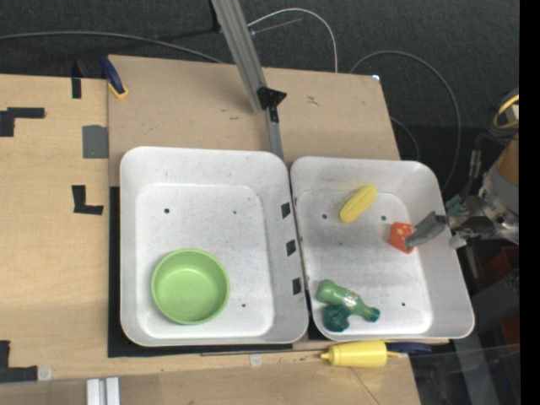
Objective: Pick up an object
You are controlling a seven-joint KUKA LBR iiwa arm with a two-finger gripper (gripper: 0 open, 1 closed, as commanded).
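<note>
At the right edge of the right bin [439, 310] the gripper [418, 236] touches the orange block [399, 234], jaws in a state I cannot tell, so it should centre over the block before closing and lift straight up.

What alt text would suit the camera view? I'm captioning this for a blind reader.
The gripper reaches in from the right, touching an orange block in the right bin, which also holds a yellow corn cob and a green bottle. The left bin holds a green bowl.
</note>
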